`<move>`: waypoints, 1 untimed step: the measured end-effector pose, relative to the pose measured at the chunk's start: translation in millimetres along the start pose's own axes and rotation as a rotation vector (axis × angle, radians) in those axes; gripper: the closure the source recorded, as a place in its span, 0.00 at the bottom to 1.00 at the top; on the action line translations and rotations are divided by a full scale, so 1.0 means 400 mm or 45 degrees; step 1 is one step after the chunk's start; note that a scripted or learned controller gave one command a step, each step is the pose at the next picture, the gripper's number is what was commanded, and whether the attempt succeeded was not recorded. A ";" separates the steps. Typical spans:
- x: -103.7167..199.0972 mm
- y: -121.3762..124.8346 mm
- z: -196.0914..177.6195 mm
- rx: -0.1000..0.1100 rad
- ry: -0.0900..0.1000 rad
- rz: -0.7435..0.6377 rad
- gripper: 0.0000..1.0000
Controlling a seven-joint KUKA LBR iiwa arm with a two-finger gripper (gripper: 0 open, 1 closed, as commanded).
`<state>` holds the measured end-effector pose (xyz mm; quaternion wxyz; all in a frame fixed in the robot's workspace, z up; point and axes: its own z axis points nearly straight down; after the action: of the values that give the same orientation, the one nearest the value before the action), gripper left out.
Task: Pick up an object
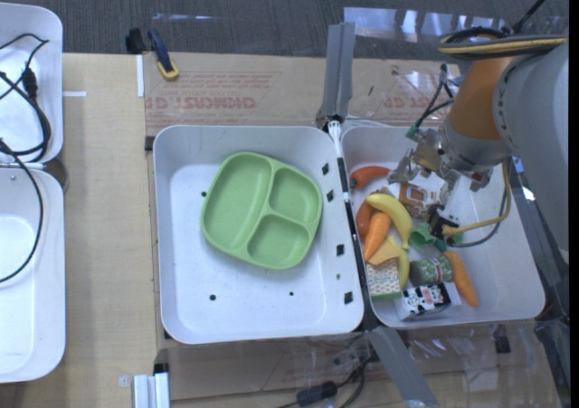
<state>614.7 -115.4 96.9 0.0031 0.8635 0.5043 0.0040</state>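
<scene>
In the camera view, the gripper [423, 171] hung low over the far part of the right bin [525, 302], below the grey arm [534, 94] with its orange band [475, 94]. Its metal parts blurred into the clutter beneath, so I cannot tell whether it was spread or pressed together, and nothing could be made out between its tips.

The right bin was crowded. A yellow banana [394, 213] lay just beside the gripper on its near side, curving toward the bin's middle. A red-orange piece [369, 175] sat near the bin's far left corner. An orange carrot [375, 234] lay against the left wall beside the banana, with a pale yellow wedge [387, 255] and a small printed box [384, 280] nearer the front. A second carrot [461, 278] pointed toward the front right corner, next to a green packet [431, 269]. A black-and-white carton [425, 298] rested at the front edge. A small white-and-orange package [418, 198] lay under the gripper.

The left bin [181, 307] carried a green divided plate [263, 210], lying flat near its middle and well apart from the arm. Both bins stood side by side, touching, on the cardboard-covered bench [99, 216].
</scene>
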 end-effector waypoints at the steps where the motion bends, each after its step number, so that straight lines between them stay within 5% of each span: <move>1: -0.030 -0.109 0.000 -0.001 -0.002 -0.051 0.00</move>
<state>570.8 -104.7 96.5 0.0039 0.8532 0.5216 0.0034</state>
